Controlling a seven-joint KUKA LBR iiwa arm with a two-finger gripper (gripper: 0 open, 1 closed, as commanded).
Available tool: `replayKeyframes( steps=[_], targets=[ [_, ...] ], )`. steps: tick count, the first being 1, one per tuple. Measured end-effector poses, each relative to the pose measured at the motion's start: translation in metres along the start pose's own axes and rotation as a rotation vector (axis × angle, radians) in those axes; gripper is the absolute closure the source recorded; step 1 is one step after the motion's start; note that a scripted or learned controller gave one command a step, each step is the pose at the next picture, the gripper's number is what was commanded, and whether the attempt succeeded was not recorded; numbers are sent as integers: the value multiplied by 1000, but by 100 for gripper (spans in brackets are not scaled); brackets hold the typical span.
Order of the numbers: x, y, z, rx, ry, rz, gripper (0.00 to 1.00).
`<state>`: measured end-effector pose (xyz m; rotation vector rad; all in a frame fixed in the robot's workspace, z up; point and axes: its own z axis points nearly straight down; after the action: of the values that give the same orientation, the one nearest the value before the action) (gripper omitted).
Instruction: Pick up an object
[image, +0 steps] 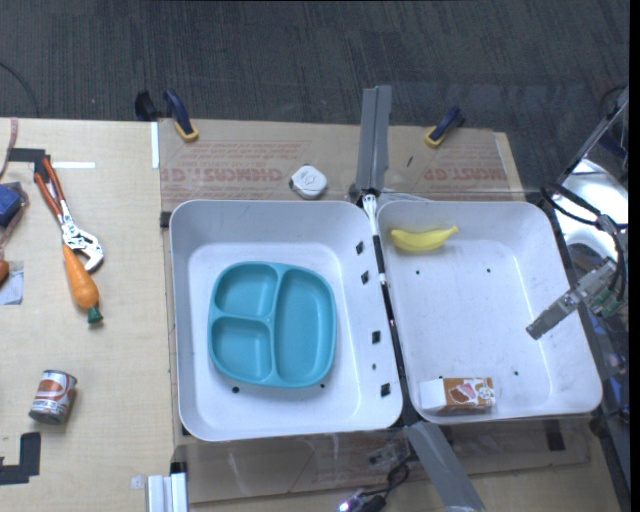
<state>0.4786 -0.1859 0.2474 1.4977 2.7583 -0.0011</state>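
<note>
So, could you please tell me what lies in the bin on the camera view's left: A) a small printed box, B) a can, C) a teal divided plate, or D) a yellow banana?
C: the teal divided plate lies in the left bin, while the banana and small printed box are in the right bin.

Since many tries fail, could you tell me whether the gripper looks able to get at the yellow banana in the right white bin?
Probably yes: the yellow banana lies alone by the far wall of the right white bin, with bare floor between it and the gripper.
</note>
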Motion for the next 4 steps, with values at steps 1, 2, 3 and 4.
replayKeyframes(
  steps=[1, 2, 3, 4],
  targets=[
    [-20, 104, 71, 2, 2, 195, 0],
    [-9, -8, 98, 3, 3, 211, 0],
    [23, 15, 141, -2, 0, -146, 0],
    [-13, 64, 44, -2, 0, -509, 0]
  ],
)
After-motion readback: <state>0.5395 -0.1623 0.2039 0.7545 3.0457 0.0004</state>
